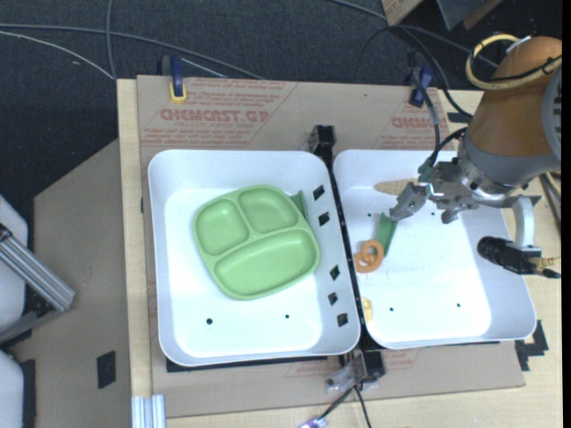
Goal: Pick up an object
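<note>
In the right bin (464, 319) a slim green object (385, 232) lies tilted near the left wall. An orange ring (368, 256) touches its lower end. A tan cone-shaped piece (391, 187) lies near the bin's back edge. My gripper (426, 208) hangs over the back middle of this bin, just right of the green object's top end and below the tan piece. Its two fingers (404, 205) are spread apart, open, with nothing between them.
The left bin (178, 310) holds a green divided plate (257, 241) at its middle. A black divider (332, 230) with clips runs between the bins. Small yellow bits (367, 308) lie at the right bin's front left. A black fitting (507, 252) on the arm overhangs the right side.
</note>
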